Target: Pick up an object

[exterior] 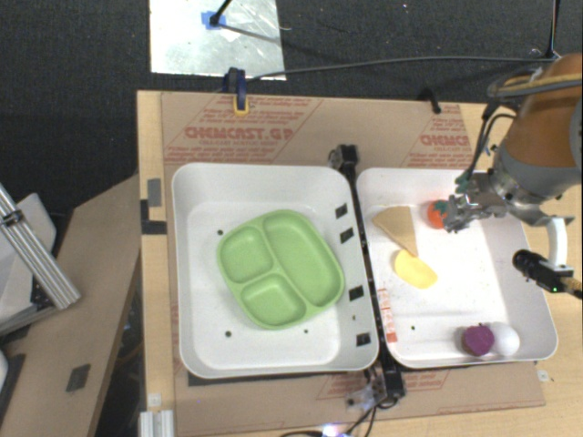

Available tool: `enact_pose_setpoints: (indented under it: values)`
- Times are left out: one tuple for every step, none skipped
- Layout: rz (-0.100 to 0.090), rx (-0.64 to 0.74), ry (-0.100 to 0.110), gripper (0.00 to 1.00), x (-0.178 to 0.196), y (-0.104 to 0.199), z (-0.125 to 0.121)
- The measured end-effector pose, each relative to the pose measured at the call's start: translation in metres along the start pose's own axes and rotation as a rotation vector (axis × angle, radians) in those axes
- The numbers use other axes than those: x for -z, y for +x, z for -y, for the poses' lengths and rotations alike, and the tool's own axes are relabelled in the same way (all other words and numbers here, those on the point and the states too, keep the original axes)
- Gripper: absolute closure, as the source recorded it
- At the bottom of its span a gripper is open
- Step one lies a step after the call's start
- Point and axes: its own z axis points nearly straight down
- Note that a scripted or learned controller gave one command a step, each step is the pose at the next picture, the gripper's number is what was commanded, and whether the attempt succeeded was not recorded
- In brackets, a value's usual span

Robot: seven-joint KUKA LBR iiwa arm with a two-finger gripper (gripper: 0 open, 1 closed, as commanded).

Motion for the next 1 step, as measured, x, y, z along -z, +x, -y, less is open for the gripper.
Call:
enact_pose_setpoints:
  values:
    - [-0.001,0.002,-0.002,1.00,0.0037,0.0479,0.0039]
